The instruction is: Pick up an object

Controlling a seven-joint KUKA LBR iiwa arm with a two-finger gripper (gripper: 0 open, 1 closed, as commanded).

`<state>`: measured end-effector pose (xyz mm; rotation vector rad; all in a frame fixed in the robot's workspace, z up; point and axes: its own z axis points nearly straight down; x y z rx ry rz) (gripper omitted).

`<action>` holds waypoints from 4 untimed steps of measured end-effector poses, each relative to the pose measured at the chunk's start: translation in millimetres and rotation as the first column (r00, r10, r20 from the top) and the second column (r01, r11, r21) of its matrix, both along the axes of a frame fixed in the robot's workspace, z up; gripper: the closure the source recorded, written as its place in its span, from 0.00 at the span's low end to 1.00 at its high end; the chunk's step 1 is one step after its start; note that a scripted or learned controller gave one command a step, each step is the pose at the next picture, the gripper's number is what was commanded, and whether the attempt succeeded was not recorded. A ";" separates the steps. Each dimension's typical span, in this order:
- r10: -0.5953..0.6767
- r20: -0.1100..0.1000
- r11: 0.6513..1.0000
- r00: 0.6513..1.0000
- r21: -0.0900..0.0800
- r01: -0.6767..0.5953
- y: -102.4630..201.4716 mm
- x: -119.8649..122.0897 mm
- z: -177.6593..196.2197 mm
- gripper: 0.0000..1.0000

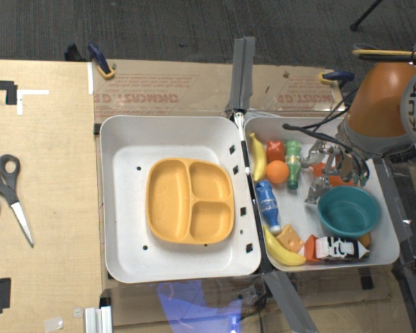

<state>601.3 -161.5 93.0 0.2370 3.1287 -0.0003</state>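
Objects for picking crowd the right bin, a shallow white plastic tray with rounded corners, and the gripper hangs among them near the bin's middle, its metal fingers pointing down and leftward; whether they are parted or closed cannot be told, and nothing can be seen between them. Just left of the gripper stands a slim green bottle, and touching that bottle's left side sits a round, matte orange with a small red block above it. Along the bin's left wall lies a curved yellow banana, and below it a blue plastic bottle with a ribbed body. A second banana curves along the lower edge, beside an orange wedge-shaped piece. Below the gripper rests a smooth teal bowl, round and open side up, and under it lies a flat carton printed in red, white and black. Behind the gripper rises the arm, its glossy orange band rounded like a dome. The left bin bears a yellow-orange plate with three compartments and soft rounded corners. On the pale wooden bench to the left lie grey-handled scissors.
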 end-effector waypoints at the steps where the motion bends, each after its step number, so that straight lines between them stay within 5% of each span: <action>1: -0.118 0.003 0.993 0.993 0.000 0.118 64.5 42.6 1.0 0.00; 2: -0.064 -0.002 0.998 0.998 0.000 0.064 42.3 -23.0 -0.6 0.00; 3: -0.167 0.007 0.986 0.986 0.000 0.167 64.8 -97.0 1.0 0.00; 4: -0.296 -0.001 0.955 0.955 0.001 0.296 67.1 -106.2 -0.9 0.00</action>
